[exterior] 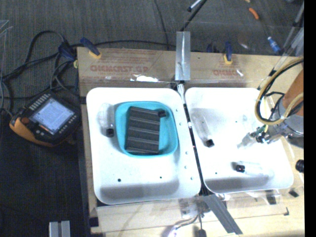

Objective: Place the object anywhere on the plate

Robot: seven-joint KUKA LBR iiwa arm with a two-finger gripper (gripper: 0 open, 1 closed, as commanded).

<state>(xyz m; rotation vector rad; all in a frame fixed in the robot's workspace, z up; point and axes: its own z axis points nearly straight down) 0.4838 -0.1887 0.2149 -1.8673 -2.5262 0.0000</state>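
The dark ribbed block [143,130] already lies flat on the blue plate [170,139] in the left bin [98,181], tilted a little and well inside the rim. It looks stiff and fairly light; its 2 long sides would likely give the surest hold. In the right bin [276,181] lie 2 clear tubes with black caps [202,130] [249,168]. The gripper [252,138] hovers there, its opening too blurred to judge.

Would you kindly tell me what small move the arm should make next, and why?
Probably just lift the gripper slightly and hold: the dark ridged block already lies on the blue plate in the left bin, while the gripper sits over the right bin.
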